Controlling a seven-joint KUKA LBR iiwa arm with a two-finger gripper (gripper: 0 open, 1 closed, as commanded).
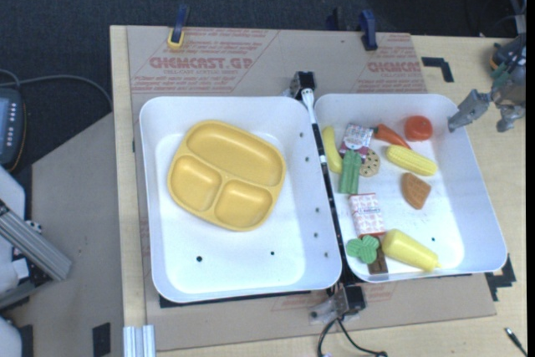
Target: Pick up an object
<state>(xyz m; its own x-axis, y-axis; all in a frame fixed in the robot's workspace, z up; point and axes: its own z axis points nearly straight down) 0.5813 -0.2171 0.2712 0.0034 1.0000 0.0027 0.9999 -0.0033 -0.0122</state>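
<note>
The gripper (489, 111) hung over the right bin's (476, 180) two o'clock corner, its fingers (465, 109) spread apart with nothing between them. The nearest pickable thing, one red tomato (419, 127), sat round, without a long axis, toward nine o'clock of the fingers, near but clear of them. One orange carrot (389, 135) beside it ran from ten to four o'clock. The left bin (159, 180) held one yellow divided plate (226, 174).
</note>
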